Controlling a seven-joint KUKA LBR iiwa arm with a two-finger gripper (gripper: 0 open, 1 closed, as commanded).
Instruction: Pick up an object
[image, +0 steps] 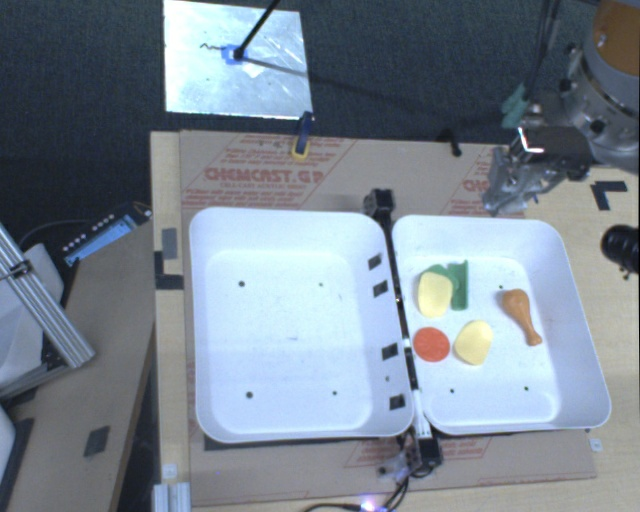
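Camera view. Bench (270, 165): brown printed board carrying two shallow white bins side by side, joined along a black hinge strip. Left bin (290, 325): bare white floor with a few small dark dots. Right bin (560, 300): five items, all in its left and middle part. Pale yellow piece (433, 293), near the bin's left edge, upper half. Green piece (459, 283), touching the right side of that yellow piece and partly behind it. Red-orange disc (431, 344), near the left edge, below the pale yellow piece. Second yellow piece (474, 341), just right of the disc. Brown drumstick-shaped item (521, 314), right of centre, apart from the others, tilted with its thin end toward the bin's front right. Gripper (508, 190): above the bench beyond the right bin's far edge, nothing between its fingers; whether they are spread or closed cannot be told. Arm (605, 75): grey with an orange band, at the view's upper right corner.
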